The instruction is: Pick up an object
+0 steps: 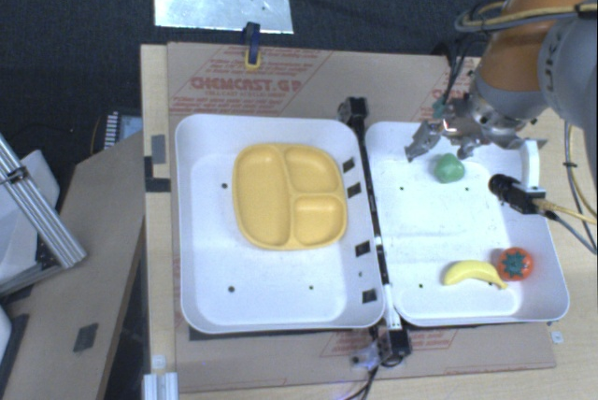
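Note:
A green round object (pixel 448 168) lies in the far part of the right bin (pixel 430 295). My gripper (pixel 443 140) hovers just above and behind it, fingers spread to either side, open with nothing between them. A yellow banana (pixel 473 274) and an orange-red tomato-like object (pixel 515 264) lie together near the right bin's front right corner.
A yellow divided plate (pixel 288 194) sits in the left bin (pixel 215 286). A black divider (pixel 366 202) with clips runs between the bins. The arm's orange band (pixel 523 34) and a black cable fitting (pixel 509 191) overhang the right bin's far right side.

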`<state>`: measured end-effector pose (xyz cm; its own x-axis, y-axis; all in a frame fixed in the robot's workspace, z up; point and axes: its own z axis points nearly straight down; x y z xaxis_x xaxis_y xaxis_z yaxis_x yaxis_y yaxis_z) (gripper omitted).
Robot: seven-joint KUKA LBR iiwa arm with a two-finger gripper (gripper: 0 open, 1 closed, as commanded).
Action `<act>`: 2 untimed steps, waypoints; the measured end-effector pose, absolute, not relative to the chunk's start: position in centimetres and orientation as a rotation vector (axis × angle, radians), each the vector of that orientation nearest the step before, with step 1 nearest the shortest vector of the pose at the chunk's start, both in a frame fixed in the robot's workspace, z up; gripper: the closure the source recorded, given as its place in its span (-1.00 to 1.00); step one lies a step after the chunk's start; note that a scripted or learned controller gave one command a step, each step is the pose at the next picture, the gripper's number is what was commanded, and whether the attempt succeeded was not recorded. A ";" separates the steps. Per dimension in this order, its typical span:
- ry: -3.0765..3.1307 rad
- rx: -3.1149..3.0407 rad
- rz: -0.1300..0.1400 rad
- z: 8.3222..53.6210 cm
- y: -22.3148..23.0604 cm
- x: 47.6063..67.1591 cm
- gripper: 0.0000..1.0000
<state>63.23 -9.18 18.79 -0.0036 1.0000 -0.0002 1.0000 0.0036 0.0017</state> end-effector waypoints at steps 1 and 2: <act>2.223 2.221 -0.003 13.1 -10.1 63.5 -1.00; 2.223 2.222 -0.002 8.2 -10.0 63.5 -1.00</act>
